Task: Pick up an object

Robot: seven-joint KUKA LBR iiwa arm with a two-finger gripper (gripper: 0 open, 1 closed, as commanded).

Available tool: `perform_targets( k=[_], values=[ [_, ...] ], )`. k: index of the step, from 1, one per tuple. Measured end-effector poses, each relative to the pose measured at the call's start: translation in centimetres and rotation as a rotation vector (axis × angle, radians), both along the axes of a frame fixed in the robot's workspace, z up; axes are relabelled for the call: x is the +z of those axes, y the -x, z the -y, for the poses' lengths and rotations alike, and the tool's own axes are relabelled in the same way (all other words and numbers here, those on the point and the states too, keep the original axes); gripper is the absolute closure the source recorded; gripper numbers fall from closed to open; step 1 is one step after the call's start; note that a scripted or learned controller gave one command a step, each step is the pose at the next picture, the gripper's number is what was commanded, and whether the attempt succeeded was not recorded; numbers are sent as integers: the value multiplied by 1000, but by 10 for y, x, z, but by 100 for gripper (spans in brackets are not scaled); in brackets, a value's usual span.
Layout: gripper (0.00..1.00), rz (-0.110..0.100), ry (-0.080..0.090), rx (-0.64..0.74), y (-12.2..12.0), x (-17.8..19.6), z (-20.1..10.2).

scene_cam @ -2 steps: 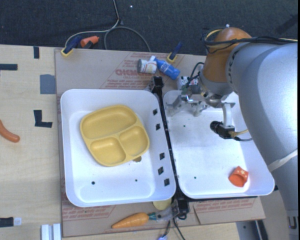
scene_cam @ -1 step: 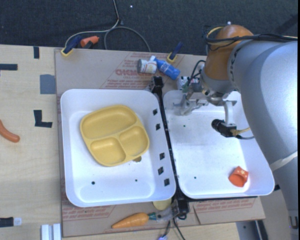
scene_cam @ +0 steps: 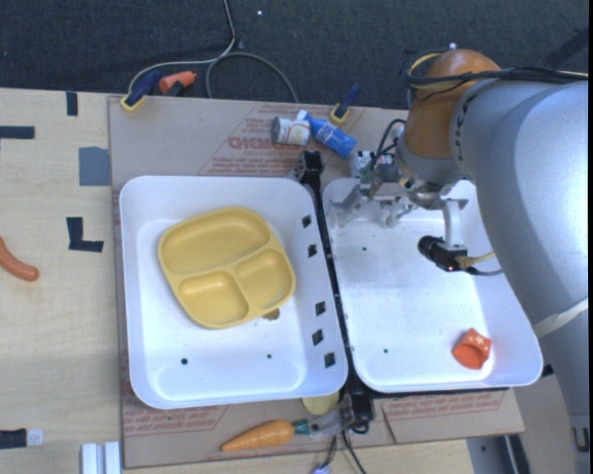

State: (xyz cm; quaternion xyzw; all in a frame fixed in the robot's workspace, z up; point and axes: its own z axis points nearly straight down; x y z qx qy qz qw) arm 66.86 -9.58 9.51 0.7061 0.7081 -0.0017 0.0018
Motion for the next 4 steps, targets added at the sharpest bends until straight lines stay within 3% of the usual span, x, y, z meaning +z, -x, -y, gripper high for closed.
perform_targets(
  k=[1,2,3,4],
  values=[
    [100,0,0,1,0,10,0],
    [0,-1,1,1,0,9,0],
    [0,-1,1,1,0,9,0],
    [0,3,-2,-1,18,-10,-2]
  ],
)
